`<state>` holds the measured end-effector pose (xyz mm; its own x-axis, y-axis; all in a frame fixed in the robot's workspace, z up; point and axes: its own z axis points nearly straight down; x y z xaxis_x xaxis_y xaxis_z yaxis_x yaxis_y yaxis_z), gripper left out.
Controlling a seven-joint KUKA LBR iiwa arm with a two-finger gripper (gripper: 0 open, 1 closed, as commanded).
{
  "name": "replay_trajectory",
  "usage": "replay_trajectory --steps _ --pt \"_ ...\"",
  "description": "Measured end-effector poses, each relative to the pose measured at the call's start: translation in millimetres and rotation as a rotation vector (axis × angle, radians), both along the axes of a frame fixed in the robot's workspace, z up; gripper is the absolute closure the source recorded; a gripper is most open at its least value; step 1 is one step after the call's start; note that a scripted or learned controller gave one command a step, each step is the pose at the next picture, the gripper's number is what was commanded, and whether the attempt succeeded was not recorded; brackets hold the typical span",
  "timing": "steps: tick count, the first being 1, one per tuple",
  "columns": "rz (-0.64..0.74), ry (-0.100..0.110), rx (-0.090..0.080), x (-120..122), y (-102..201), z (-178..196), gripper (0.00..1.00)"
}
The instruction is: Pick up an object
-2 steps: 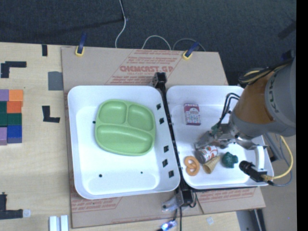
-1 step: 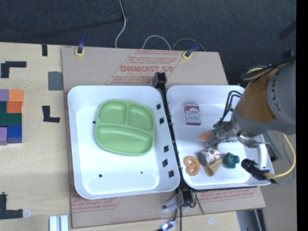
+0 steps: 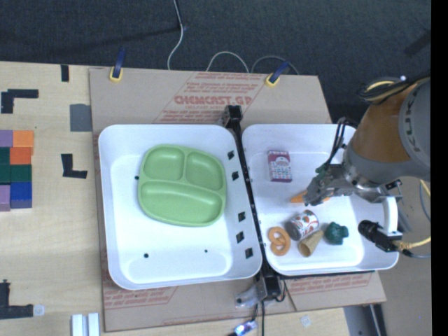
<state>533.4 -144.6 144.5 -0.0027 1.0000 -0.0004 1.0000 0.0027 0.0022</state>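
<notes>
Pretzel (image 3: 278, 240): small brown twist nearest the camera, at 7 o'clock in the right bin (image 3: 350, 257), close to the front rim.
Cone (image 3: 312, 242): tan ice-cream cone toy just beside the pretzel, its wide end touching the can.
Can (image 3: 302, 223): little red-and-white tin lying tilted, directly above the cone.
Green toy (image 3: 337, 233): dark green lump at 5 o'clock in the same bin, beside the cone's upper end.
Carton (image 3: 279, 165): red-and-white box standing apart at 11 o'clock in the right bin, with bare floor on all sides.
Orange piece (image 3: 298, 198): small orange item at the bin's centre, touching the fingertips; whether it is clamped cannot be told.
Gripper (image 3: 313, 193): pointing toward 9 o'clock over the middle of the right bin; finger state cannot be told.
Arm (image 3: 385, 142): enters from 3 o'clock across the right rim, orange band above the wrist, black cable looping beside it.
Green plate (image 3: 183, 185): three-compartment dish in the left bin (image 3: 119, 257), toward 12 o'clock, leaving an open floor along the front.
Divider (image 3: 241, 187): black-clipped seam where both bins meet.
</notes>
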Motion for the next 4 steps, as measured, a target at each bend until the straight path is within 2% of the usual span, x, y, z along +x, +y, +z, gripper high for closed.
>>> replay_trajectory --steps 2,3,4 --pt "-0.002 -0.002 -0.001 1 -20 102 1.00" --pt "0.004 0.003 0.001 8 32 96 1.00" --pt "0.003 0.003 0.001 0 75 93 1.00"
